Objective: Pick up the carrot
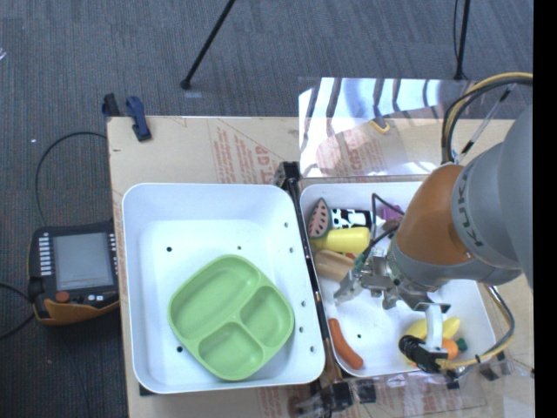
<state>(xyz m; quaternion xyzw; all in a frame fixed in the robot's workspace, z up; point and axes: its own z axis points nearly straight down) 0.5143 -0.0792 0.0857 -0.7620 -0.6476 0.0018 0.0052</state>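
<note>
A small orange piece with a green end, which I take for the carrot (450, 347), lies near the front right of the right bin (383, 185). It rests beside a yellow banana-like toy (435, 326). My gripper (369, 283) hangs low over the middle of that bin, to the left of the carrot and apart from it. The grey wrist and orange band cover the bin's right half. A longer red-orange sausage-shaped toy (345, 344) lies on the bin floor, in front and to the left of the gripper.
Toys crowd the right bin's back left: a watermelon slice (318, 219), a black-and-white block (352, 219), a yellow block (346, 239), a tan stick (329, 266) and a purple piece (392, 209). A green divided plate (231, 316) sits in the left bin (148, 233).
</note>
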